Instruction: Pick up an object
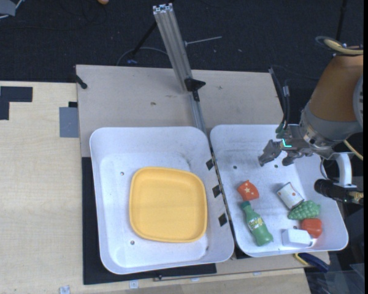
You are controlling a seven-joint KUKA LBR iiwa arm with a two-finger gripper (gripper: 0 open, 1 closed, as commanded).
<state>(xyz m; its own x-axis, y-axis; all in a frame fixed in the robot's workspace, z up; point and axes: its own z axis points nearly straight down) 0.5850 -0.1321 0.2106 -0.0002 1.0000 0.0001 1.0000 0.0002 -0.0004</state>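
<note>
The right bin (233,141) holds six small objects, all grouped in its near half. A red strawberry-shaped toy (248,190) with a pale mark on top lies nearest the divider. Just below it a green toy bottle (257,223) lies on its side, with a yellowish label whose writing is too small to read. Toward the right wall sits a small white can (289,195) with a dark red band, tilted; any lettering is illegible. Beside it is a green grape cluster (304,211), touching a red tomato-like piece (313,226), with a white block (296,237) at the near edge.

The gripper (277,157) hangs over the far part of the right bin, apart from every object. Its dark fingers appear spread, with nothing between them.

The left bin (104,146) carries a yellow square plate (168,204), lying flat near its centre.
</note>
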